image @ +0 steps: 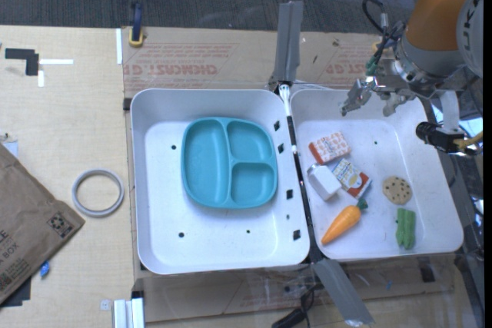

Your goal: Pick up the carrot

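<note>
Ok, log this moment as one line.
gripper: open, above right bin far edge | carrot: in right bin, untouched | plate: left bin

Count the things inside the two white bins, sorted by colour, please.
Blue: 1, divided plate
Orange: 1, carrot
Green: 1, green item
Tan: 1, cookie
Red and white: 2, upper packet, lower packet
White: 1, block
Total: 7

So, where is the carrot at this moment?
The carrot lies in the right bin, near its front edge, just below the white box and left of the green item.
</note>
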Controlling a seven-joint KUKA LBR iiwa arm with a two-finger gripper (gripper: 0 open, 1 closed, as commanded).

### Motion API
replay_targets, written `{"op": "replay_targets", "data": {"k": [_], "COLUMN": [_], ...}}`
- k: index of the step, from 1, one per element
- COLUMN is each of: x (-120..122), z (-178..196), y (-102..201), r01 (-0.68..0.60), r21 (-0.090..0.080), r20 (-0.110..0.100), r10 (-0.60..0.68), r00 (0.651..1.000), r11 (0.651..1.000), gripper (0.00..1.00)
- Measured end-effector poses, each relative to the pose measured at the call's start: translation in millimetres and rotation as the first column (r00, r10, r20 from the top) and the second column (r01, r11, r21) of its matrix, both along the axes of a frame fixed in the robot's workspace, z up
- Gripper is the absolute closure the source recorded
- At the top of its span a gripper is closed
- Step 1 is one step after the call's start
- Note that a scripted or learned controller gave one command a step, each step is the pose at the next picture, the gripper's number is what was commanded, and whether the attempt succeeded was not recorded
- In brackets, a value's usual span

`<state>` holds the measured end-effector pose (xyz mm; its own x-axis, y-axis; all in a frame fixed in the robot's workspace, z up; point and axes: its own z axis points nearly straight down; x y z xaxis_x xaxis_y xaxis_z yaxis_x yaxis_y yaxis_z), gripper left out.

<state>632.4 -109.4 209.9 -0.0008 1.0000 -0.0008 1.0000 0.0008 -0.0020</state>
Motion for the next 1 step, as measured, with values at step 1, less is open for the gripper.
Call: {"op": "replay_targets", "data": {"k": [1], "x": [26.1], "z": [-101.8], "y": [7.2], "r01": [0.191], "r21": [0.000], "r20": [0.000], "r10": [-0.191], "r00": [0.982], "r11": [0.982], "gripper": [0.00]}}
